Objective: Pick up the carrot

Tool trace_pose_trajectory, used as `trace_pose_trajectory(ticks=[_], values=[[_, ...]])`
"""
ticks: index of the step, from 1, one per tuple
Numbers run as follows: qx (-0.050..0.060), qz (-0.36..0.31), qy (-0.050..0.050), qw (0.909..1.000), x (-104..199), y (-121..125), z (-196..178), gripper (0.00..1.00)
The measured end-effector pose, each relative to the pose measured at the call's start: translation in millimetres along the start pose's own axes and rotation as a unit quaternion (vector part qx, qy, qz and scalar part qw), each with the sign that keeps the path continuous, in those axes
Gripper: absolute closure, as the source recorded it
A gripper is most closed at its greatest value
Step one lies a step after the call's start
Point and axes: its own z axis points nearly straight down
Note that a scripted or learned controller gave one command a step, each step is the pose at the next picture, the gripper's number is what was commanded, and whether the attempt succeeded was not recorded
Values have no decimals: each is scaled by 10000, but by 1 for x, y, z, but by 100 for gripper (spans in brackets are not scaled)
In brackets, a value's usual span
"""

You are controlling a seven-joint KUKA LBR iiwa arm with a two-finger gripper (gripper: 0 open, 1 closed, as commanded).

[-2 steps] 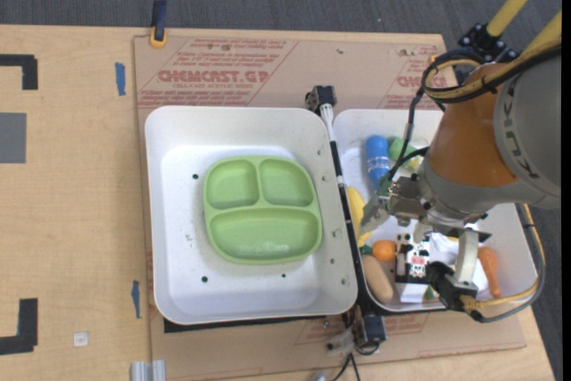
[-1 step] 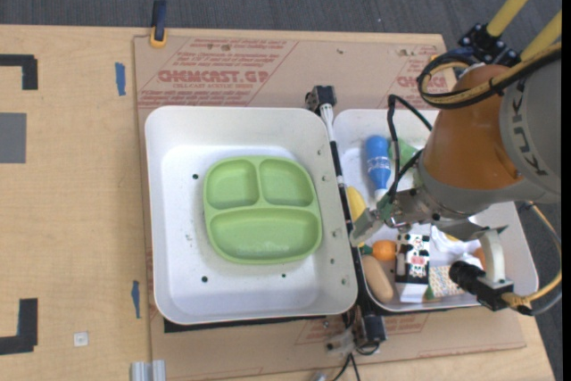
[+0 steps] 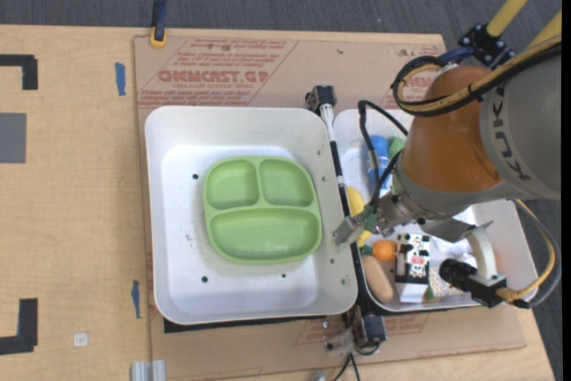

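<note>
1. You see the arm (image 3: 464, 129) reaching in from the right, its orange band sitting over the right bin (image 3: 517, 219).
2. The claw (image 3: 361, 223) sits low at the left edge of the right bin, right at the divide between the two bins.
3. Claw state: you cannot tell how far open it is; the tips are dark and blurred against the bin rims, and nothing is clearly seen between them.
4. The carrot (image 3: 384, 251) is the small orange piece in the right bin, near its front left corner, just below and to the right of the claw; whether they touch is unclear.
5. A tan, rounded item (image 3: 381, 283) lies just in front of the carrot, towards the bin's near rim.
6. A small black and white block (image 3: 415, 261) sits just right of the carrot.
7. A blue item (image 3: 378, 147) shows at the back of the right bin, partly hidden by the arm.
8. A yellow piece (image 3: 355, 199) shows just beside the claw, by the bin edge.
9. The left bin (image 3: 178, 219) holds a green divided plate (image 3: 262, 210), lying flat near its middle, with three compartments.
10. Both bins rest on a cardboard sheet (image 3: 223, 67) on the surface (image 3: 62, 192).
11. Black cables (image 3: 375, 116) loop around the wrist above the right bin.
</note>
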Motion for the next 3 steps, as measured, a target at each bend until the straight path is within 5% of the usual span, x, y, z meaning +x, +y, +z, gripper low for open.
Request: trace_pose_trajectory(ticks=[1,2,3], values=[[-34,968,-26,9953,-54,-19,0,0],[-43,928,-12,9957,-1,0,0,0],[-28,871,-28,9962,-50,-17,0,0]])
